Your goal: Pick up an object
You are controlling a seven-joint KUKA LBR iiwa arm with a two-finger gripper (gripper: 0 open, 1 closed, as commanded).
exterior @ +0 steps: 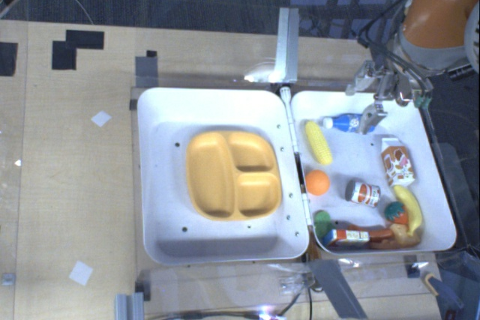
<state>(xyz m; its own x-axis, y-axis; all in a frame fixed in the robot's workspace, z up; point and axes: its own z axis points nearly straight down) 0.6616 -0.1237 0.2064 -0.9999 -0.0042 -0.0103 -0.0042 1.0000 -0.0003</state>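
Upper right of the frame: grey arm with a rounded orange band (442,0) reaching down over the right bin (442,236). Pincer (373,118) of bare metal hangs at the bin's upper edge, touching or just above a small blue-and-white bottle (341,123) lying on its side; whether the pincer is released or clenched on anything, I cannot tell.

Right bin, shallow white plastic with rounded corners, holds the pickable things. Corn cob (318,142), yellow and knobbly, lies lengthwise at the left wall. Orange ball (317,183) sits below it, smooth and round. Small can (364,193) with a red label lies on its side at centre. Flat printed carton (397,163) lies toward the right wall, a curved yellow banana (409,207) just below it. Red bottle (352,237) lies along the lower edge, a green round piece (322,221) beside it.

Left bin (161,161), same white plastic, carries a yellow three-compartment tray (232,174), glossy with soft corners. Counter (67,183) is pale wood.
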